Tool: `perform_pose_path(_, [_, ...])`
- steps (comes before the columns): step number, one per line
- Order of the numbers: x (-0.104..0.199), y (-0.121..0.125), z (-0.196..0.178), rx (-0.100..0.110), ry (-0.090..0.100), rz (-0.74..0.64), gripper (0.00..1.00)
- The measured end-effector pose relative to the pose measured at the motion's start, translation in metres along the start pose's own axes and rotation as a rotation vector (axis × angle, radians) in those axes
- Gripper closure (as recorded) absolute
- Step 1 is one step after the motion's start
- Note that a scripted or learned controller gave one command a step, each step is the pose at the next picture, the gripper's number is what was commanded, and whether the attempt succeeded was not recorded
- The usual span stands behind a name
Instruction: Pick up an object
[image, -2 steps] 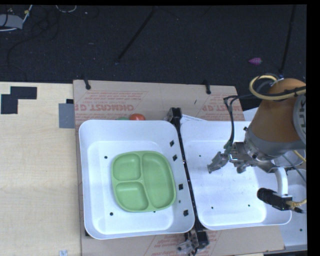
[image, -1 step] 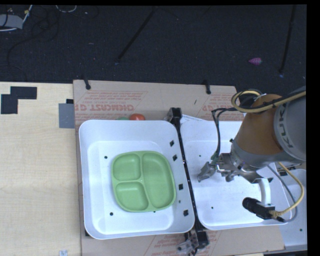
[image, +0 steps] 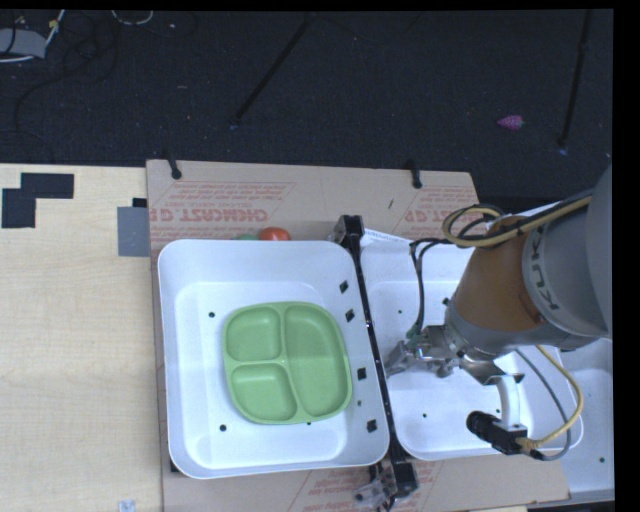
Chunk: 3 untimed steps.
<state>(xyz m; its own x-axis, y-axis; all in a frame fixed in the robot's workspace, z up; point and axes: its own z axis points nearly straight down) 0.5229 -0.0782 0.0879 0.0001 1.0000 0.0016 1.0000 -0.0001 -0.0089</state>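
Note:
A light green divided plate (image: 286, 361) lies flat in the middle of the left bin (image: 190, 400). My gripper (image: 416, 357) is low over the left part of the right bin (image: 430, 440), close to the divider between the bins. The grey arm with its orange band (image: 500, 290) comes in from the right and hides much of that bin's floor. I see nothing held at the gripper. The plate is well to the gripper's left, apart from it.
A small red-orange object (image: 273, 235) sits just behind the left bin's far rim, with a green bit beside it. A black clamp bar (image: 365, 340) runs between the bins. Cables (image: 475, 222) loop off the arm, and a black fitting (image: 497, 431) hangs near the right bin's front.

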Motion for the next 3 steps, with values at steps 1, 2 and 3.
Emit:
perform_pose_path(1, [-0.002,0.001,-0.013,-0.002,0.0,0.007,1.0])
perform_pose_path(2, [-0.004,0.002,-0.055,-0.008,-0.001,0.004,1.0])
perform_pose_path(3, [-0.007,-0.003,-0.098,-0.01,-0.001,0.005,1.0])
